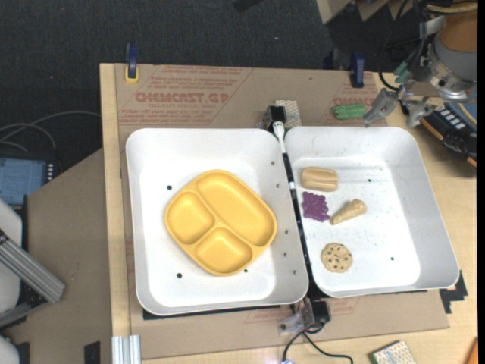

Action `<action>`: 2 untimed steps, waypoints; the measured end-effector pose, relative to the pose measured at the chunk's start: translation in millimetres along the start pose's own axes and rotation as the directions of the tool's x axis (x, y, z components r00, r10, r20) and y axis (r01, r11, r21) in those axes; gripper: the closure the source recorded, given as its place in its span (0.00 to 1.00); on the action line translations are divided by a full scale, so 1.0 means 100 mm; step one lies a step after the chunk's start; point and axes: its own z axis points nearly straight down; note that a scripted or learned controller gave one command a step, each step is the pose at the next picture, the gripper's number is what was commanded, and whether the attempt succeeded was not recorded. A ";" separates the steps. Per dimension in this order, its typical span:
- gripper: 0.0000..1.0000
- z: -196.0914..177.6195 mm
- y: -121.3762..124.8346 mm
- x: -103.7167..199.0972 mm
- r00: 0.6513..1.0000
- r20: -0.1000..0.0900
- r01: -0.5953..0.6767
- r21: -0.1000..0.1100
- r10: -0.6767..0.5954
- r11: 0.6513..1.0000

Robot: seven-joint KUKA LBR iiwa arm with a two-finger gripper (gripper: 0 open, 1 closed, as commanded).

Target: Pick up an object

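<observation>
Overhead, the holding is a brown cardboard-faced bench standing on dark carpet, with blue clamps at its far edge, one at the left and one at the right. Printed on the board in red, partly faded: "CHEMCAST G.P"; a second red imprint near the right clamp is too cut off to read.

Item 1: left white bin, shallow, rounded corners. Contents: one yellow divided plate with three compartments, lying flat and turned at an angle.

Item 2: right white bin, touching the left bin along a dark centre seam. Contents, grouped toward its left half: a tan bread roll nearest the far side; a purple bunch of grapes just below it; a beige wedge-shaped piece just beside the grapes on their right; a round chocolate-chip cookie nearest the camera, apart from the rest.

Item 3: a small green object on the board beyond the right bin.

Item 4: arm, entering at upper right, orange band visible above the wrist. The gripper hangs beyond the far rim of the right bin, outside it, well apart from all four food pieces. Whether it is parted or closed cannot be told; nothing is seen held.

Cables lie on the floor at left.
</observation>
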 end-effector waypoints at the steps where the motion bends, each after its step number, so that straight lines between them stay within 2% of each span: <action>1: 0.00 1.79 -0.67 -0.22 1.000 -0.002 -0.005 0.007 0.005 1.000; 2: 0.00 1.72 -0.14 0.05 1.000 0.002 0.003 -0.006 -0.003 1.000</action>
